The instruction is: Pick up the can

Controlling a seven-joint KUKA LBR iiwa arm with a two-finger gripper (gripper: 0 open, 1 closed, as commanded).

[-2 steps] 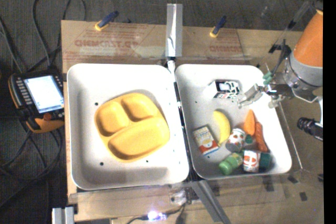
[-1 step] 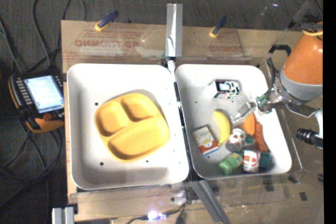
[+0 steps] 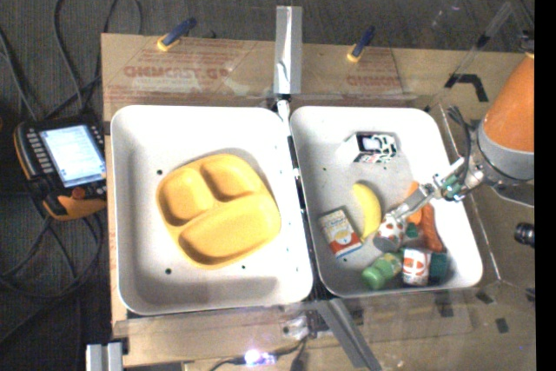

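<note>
In the near right corner of the right bin (image 3: 323, 154), the can (image 3: 415, 266) is sitting close to the front wall. It is showing as a short, stubby cylinder with a white body and a red label wrapped round it. It is too small and blurred to tell whether it is standing on end or leaning, so its long axis and the way it is pointing cannot be made out. A green object (image 3: 379, 273) is lying just beside it on the side toward the left bin (image 3: 123, 187), and a dark green piece (image 3: 437, 265) is touching its other flank. A little farther back, a small red and white box (image 3: 340, 233) is resting on the bin floor. Next to the box a yellow, banana-like shape (image 3: 366, 208) is lying. The gripper (image 3: 393, 222) is reaching in at a slant from the right and hanging over a small white and red item (image 3: 390, 231), near the can but apart from it. Whether the gripper is clenched or released cannot be told, and nothing is showing in its grasp. An orange carrot-like piece (image 3: 427, 225) is lying under the arm. Farther back, a black and white packet (image 3: 376, 147) is sitting near the rear wall. In the left bin, a yellow divided tray (image 3: 219, 209) is lying flat.
</note>
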